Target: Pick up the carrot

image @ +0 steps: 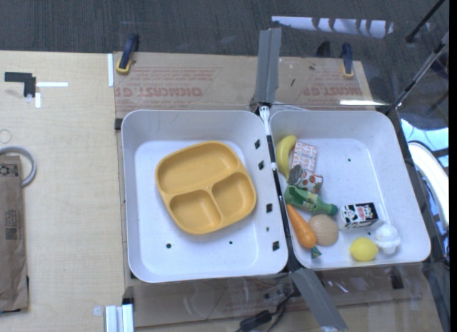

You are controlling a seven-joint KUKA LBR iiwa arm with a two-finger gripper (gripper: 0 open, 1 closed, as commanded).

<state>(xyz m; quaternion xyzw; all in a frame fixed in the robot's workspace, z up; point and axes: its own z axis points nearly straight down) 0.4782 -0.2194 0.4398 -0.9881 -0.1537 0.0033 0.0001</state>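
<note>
Setting: robotics lab test station. Two shallow white plastic bins (136,180) sit side by side on a brown cardboard sheet (214,84) held by blue-and-yellow clamps (128,52) to the pale wooden tabletop (57,145); dark grey carpet floor (178,2) beyond; toy plastic food (303,227) as test objects.

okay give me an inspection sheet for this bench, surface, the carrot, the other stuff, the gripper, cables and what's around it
Surface: two white bins side by side, left bin and right bin, on a cardboard sheet.
Job's things: carrot lies in the right bin by the dividing wall, touching a beige ball.
Clutter: yellow divided plate in the left bin; banana, green bottle, small milk carton, lemon in the right.
Grippers: nothing seen.
Cables: dark cable below the bins.
Surroundings: wooden bench, blue clamps.
</note>
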